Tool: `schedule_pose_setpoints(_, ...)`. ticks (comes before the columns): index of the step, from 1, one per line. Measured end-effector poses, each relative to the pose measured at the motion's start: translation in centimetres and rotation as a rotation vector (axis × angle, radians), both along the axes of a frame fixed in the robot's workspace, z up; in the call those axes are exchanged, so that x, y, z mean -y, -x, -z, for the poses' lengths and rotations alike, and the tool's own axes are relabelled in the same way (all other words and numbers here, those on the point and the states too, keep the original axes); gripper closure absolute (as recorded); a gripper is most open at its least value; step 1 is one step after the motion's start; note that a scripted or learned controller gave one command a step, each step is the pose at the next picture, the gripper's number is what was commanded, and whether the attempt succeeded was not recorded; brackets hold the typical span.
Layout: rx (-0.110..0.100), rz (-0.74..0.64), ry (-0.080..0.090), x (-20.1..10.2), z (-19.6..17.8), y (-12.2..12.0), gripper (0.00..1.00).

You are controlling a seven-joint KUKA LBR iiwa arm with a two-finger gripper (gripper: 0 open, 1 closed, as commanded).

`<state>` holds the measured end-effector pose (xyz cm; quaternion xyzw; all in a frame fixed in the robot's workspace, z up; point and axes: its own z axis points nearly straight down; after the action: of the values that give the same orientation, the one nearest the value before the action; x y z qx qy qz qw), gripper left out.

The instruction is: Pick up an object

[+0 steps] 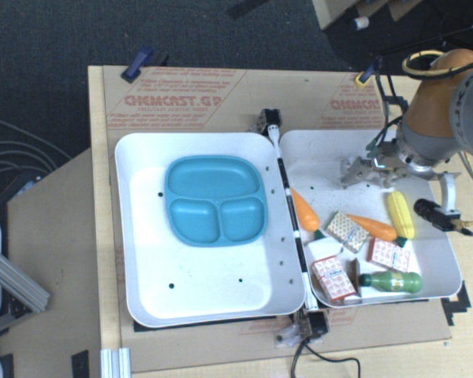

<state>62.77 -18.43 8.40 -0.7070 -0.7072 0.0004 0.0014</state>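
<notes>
From above, the arm (pixel 449 101) comes in from the right edge, its orange band bulging over the upper right corner of the right bin (pixel 315 152). The grey wrist bends down and leftward from there, so the pincer (pixel 361 172) hangs low over the bare upper part of that bin, pointing toward the divider between the two bins. Its fingers look spread, nothing between them; it grips no object. A black cable loops down behind the arm.

The objects lie in the lower half of the right bin, well below the pincer. A carrot (pixel 303 209) rests against the bin's left wall. A second carrot (pixel 372 227) lies slantwise near the middle, with a corn cob (pixel 400 214) just beside it to the right, standing roughly upright in the picture. A small patterned box (pixel 345 230) touches the second carrot's left end. Lower down sit a red carton (pixel 334 279), another red carton (pixel 389 253), and a green bottle (pixel 390 282) lying on its side along the front wall.

The left bin (pixel 142 235) holds a blue divided tray (pixel 215 198), flat, toward its upper half.

Both bins sit on a worktop (pixel 181 93) covered with printed brown board.
</notes>
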Motion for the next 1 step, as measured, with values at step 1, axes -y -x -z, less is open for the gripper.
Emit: schedule_pose_setpoints(1, 0.005, 0.000, 0.003, 4.00, -9.48, -2.83, 0.00)
